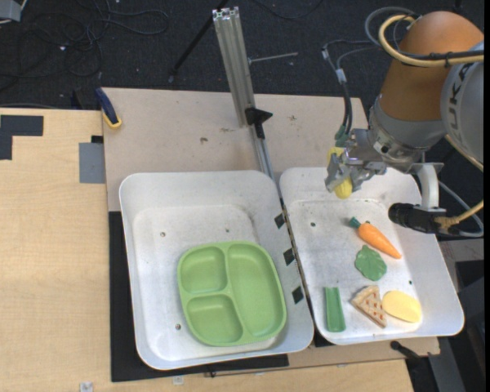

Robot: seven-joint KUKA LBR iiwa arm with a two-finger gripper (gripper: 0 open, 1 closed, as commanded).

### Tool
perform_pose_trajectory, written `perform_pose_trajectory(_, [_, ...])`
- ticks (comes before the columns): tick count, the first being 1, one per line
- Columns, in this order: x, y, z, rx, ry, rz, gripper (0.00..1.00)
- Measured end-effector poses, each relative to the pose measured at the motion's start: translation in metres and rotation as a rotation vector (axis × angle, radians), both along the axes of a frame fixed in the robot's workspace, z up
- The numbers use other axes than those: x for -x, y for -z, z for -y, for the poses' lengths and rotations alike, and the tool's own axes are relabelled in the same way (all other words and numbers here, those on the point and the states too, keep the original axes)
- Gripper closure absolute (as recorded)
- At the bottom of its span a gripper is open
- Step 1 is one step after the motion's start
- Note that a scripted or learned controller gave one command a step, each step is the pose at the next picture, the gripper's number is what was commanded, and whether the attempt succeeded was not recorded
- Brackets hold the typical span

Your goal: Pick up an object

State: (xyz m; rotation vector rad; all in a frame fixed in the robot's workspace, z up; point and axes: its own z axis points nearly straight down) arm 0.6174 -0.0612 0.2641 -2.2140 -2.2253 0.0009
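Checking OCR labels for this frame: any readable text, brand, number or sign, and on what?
"KU", partial dark lettering cut off at the frame edge, on the grey arm housing below the orange band.
No readable text on the white bins, green tray or toy foods.

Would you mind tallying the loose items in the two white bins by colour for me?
Green: 3 - divided tray, leafy piece, stick
Orange: 1 - carrot
Yellow: 2 - slice, piece at the pincer
Tan: 1 - wedge
Total: 7
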Motion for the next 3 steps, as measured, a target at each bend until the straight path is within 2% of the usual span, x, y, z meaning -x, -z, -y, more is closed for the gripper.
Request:
perform_pose_trajectory(1, [0.002, 0.015, -0.045, 0.0, 0.001, -0.002, 1.0])
perform_pose_trajectory(3, [-0.013, 0.047, -0.147, 0.001, 0.001, 0.0, 1.0])
